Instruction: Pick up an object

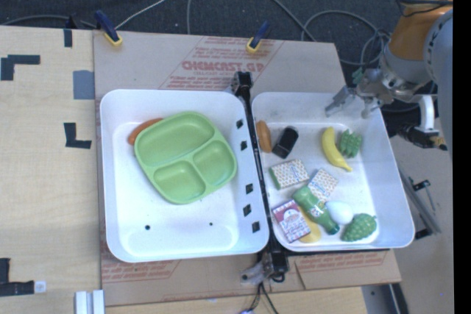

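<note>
Dark carpet with trailing cables forms the background, and a cardboard sheet (221, 66) clipped to the bench carries two shallow white bins side by side. Left bin (118, 180): a green three-compartment plate (185, 157) lies tilted, with an orange object (140, 129) partly tucked under its upper left edge. Right bin (390, 187): a banana (333, 148) lies with its long axis running from upper left to lower right, its lower tip pointing toward the bin's right wall; a green broccoli-like piece (350, 143) touches its right side. Left of the banana lie a black block (285, 142) and an orange sausage-shaped item (263, 136). Below them sit two small patterned boxes (289, 173) (322, 184), a green bottle (315, 207), a red-and-white box (291, 221), a white egg-like object (341, 212) and a second green leafy piece (359, 227). Gripper (353, 105): it hovers at the bin's upper right corner, above the banana, its two fingers (338, 104) spread apart with nothing between them.
</note>
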Controlling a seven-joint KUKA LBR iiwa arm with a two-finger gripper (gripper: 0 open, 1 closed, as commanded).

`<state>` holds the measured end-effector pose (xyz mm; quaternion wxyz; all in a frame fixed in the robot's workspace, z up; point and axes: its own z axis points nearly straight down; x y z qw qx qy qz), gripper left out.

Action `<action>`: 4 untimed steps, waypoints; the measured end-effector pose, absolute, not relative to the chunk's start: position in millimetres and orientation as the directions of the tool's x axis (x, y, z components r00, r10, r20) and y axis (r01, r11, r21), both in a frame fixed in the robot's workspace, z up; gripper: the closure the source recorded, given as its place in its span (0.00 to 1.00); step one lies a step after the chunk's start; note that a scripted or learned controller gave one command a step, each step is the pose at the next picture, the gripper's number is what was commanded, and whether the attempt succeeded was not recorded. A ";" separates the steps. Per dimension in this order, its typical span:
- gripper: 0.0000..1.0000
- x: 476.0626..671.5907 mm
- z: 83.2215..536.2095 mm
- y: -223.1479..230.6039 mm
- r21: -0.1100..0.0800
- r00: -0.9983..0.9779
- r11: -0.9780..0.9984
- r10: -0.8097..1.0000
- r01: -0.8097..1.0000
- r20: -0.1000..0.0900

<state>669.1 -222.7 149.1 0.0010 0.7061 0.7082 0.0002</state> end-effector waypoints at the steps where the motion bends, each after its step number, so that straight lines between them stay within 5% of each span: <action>1: 0.00 633.2 86.8 -186.2 0.001 -0.002 0.002 1.000 1.000 -0.001; 2: 1.00 634.0 97.0 -186.9 0.005 -0.002 0.002 1.000 1.000 -0.004; 3: 1.00 668.7 128.9 -127.9 0.000 -0.003 0.003 1.000 1.000 0.001; 4: 1.00 635.8 184.3 -49.2 -0.001 -0.003 0.003 1.000 1.000 0.001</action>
